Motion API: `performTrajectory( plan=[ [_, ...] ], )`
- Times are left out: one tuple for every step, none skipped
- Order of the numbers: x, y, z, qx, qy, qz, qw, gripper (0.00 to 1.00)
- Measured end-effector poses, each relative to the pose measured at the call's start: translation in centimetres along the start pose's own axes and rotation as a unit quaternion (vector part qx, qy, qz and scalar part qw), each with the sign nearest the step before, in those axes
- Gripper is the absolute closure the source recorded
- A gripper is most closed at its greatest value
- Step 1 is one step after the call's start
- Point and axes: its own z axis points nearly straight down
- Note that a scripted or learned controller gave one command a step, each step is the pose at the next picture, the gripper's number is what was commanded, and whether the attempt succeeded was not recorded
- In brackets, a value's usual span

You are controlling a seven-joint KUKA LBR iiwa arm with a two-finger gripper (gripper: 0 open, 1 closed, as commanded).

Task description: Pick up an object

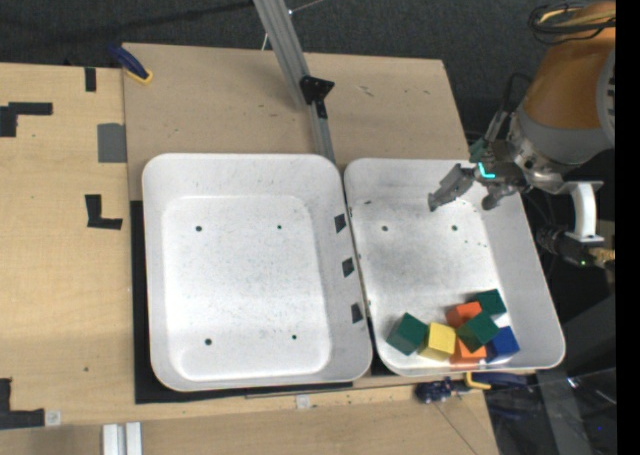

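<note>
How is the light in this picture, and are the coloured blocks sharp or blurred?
Camera view: light is even and soft, with no hard glare on the right white plastic bin; the small coloured cube blocks look slightly soft but their colours separate; the grey two-finger gripper is a little blurred.

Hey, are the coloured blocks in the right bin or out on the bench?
In the right bin. The coloured blocks sit bunched in its near corner, inside the rim.

One fixed camera above the bench point(250, 93), looking down aslant, both bins point(160, 243) framed

Blocks point(462, 331) — right bin point(400, 233) corner
</note>
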Motion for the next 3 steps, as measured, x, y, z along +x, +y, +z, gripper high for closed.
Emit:
performTrajectory(
  plan=[
    [0.0, 0.1, -0.3, -0.002, 0.000, -0.001, 1.0000, 0.00],
    [0.1, 0.5, 4.2, 0.000, -0.001, 0.000, 1.0000, 0.00],
    [0.5, 0.2, 8.4, -0.002, -0.001, 0.000, 1.0000, 0.00]
  ],
)
